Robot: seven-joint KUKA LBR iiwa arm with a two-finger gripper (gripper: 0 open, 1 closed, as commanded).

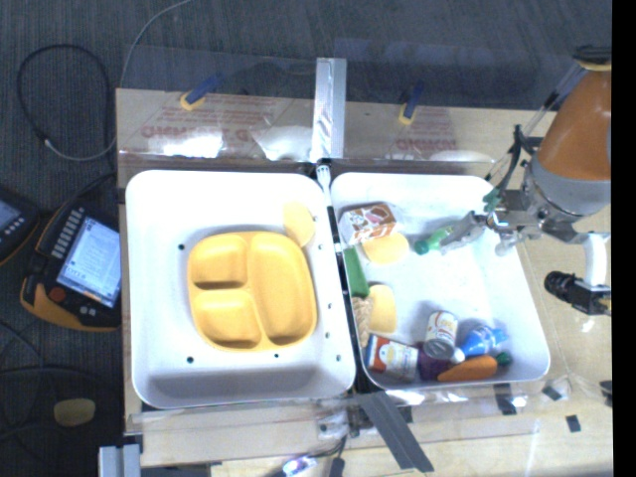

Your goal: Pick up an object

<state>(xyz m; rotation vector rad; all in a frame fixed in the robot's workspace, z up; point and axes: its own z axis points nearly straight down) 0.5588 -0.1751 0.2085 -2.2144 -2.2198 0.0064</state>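
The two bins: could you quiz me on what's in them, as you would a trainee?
1. True or false: the yellow tray lies in the right bin.
2. Which lies nearest that bin's front wall: A) carrot B) green marker C) snack packet?
3. Fill in: the tool is over the ___ bin.

Key: 1 false, it lies in the left bin. 2 A. 3 right.
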